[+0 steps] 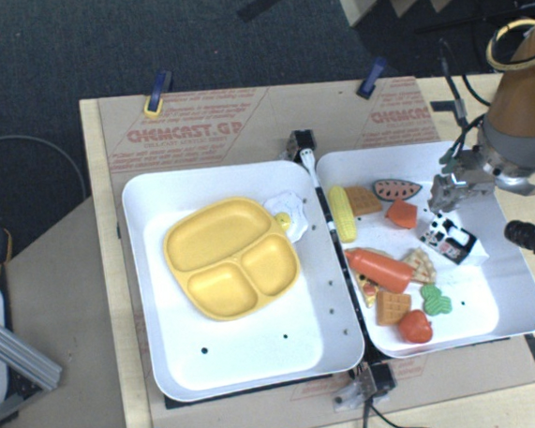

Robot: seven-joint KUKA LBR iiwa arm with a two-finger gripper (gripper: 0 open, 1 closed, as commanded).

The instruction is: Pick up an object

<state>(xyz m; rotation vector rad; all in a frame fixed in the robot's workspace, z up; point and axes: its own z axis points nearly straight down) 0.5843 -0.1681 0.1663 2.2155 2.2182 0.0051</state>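
The right bin (513, 274) holds several toy foods: a yellow corn cob (341, 213), a watermelon slice (396, 188), a small red piece (401, 214), a red sausage (380, 268), a waffle piece (393, 306), a red tomato (416, 328) and a green broccoli (435, 300). My gripper (447, 235) hangs low over the right middle of this bin, just right of the small red piece and above the sausage's right end. Nothing shows as held in it. The arm (515, 123) comes in from the right.
In the left bin (244, 356) lies a yellow three-part plate (229, 257), with a fried egg toy (284, 214) at its upper right corner. A black divider rail (332, 249) runs between the bins. Clamps sit at the board's back edge.
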